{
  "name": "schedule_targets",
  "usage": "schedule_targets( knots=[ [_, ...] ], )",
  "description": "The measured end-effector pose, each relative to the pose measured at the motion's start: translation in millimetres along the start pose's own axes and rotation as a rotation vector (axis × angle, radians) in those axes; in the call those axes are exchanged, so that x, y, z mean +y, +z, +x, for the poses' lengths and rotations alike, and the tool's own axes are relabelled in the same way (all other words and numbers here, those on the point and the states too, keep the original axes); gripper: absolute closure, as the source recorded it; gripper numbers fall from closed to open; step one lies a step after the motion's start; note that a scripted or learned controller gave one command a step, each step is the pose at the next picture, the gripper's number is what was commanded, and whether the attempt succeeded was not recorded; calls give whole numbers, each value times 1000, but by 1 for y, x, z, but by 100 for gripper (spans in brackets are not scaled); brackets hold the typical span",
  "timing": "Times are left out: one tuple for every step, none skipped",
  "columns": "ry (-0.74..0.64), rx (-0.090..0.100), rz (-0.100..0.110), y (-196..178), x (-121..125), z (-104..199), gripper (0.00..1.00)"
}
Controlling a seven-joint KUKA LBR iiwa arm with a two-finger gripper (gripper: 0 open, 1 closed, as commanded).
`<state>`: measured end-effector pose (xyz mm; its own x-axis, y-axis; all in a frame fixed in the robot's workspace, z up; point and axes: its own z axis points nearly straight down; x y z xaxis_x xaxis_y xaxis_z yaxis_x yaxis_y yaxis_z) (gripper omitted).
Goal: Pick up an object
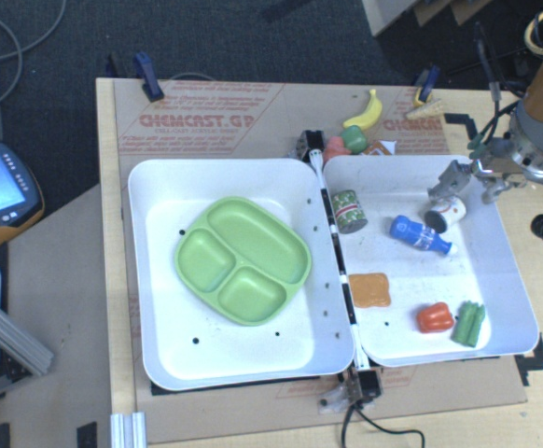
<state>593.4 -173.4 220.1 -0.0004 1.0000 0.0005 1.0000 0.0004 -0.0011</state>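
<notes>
Red tomato-shaped toy (435,318) and ridged green piece (469,324) sit at 5 o'clock in right bin (514,278), flat orange slab (370,290) beside. Blue bottle (418,233) lies mid-bin, patterned can (348,210) near divider. Gripper (451,205) at 2 o'clock over small white object; grip state unclear. Left bin (155,203) holds smooth green compartment plate (243,260).

Bench (206,119): brown board top, red lettering along far edge. Two white bins side by side on it, left bin (160,343) and right bin (514,287). Near far edge, right of centre, a yellow banana (366,114) and a green-and-red toy (351,140).
</notes>
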Motion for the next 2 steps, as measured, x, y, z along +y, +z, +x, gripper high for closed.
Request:
schedule_targets(
  knots=[
    [-2,2,5,73,7,16,0],
    [-3,2,4,139,13,47,0]
  ],
)
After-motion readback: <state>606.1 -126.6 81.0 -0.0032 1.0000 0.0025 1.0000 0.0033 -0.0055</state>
